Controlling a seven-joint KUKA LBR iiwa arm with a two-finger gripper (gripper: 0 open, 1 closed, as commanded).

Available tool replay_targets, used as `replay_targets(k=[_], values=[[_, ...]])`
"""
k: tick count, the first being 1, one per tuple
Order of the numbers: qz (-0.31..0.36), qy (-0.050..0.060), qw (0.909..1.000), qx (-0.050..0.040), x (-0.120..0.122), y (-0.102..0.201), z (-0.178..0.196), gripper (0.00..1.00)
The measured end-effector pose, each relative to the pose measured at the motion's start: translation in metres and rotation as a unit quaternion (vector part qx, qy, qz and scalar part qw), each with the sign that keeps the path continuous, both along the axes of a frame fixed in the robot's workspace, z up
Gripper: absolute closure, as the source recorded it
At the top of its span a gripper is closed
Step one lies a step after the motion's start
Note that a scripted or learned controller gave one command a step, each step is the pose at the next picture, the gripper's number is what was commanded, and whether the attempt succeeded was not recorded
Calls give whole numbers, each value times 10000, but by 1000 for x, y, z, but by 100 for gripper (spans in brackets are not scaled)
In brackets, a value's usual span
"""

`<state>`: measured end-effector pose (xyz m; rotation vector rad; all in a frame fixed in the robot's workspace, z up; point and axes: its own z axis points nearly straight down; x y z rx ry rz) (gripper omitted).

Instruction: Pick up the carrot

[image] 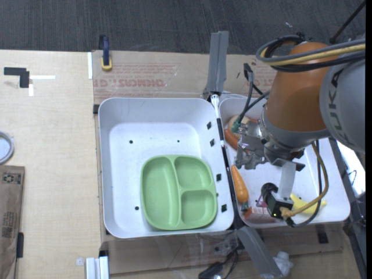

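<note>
The arm [302, 92] covers most of the right bin [337, 205], half hiding an orange thing [231, 137] at its 10 o'clock. At 9 o'clock the picture's edge cuts a metal ring [3, 148].

Bright, even overhead light, slightly soft focus, blown-out glare on the right bin [338, 206].

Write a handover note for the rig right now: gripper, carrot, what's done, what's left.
Gripper: low in the right bin, just above the carrot in view; no carrot seen in it.
Carrot: lying in the right bin along its left wall.
Green divided plate: in the left bin, not involved.
Done: approach.
Left: grasp and lift.
</note>
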<state>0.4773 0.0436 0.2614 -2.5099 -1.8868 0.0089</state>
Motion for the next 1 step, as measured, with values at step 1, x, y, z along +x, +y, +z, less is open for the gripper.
replay_targets(k=[1], values=[[354, 4, 9994, 4, 0, 8, -16, 100]])
